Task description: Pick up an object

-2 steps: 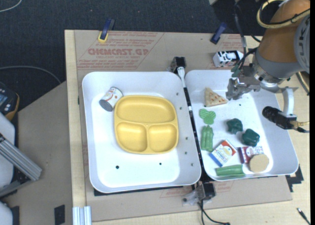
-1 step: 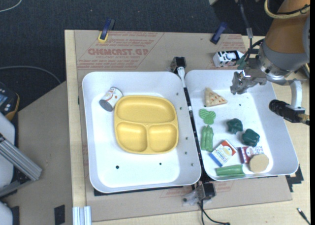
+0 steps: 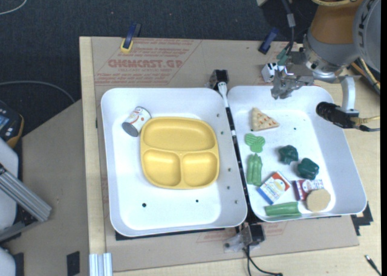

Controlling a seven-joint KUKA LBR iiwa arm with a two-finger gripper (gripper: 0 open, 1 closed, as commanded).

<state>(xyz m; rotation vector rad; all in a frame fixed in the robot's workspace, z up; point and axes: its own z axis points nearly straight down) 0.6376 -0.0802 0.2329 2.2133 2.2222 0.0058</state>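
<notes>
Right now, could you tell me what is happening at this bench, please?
The grey arm's gripper hangs over the far edge of the right white bin, holding nothing visible. That bin holds small toy foods, among them a tan pizza-slice wedge and dark green pieces. The left white bin holds a yellow divided plate and a small tipped can. Nothing has been picked up yet.

the arm (image 3: 347, 3) runs off the top right edge, so most of it is lost. the gripper (image 3: 283, 90) is too small and dark to read. print on the little carton (image 3: 273, 187) and can (image 3: 135, 120) is too blurred to make out.
</notes>
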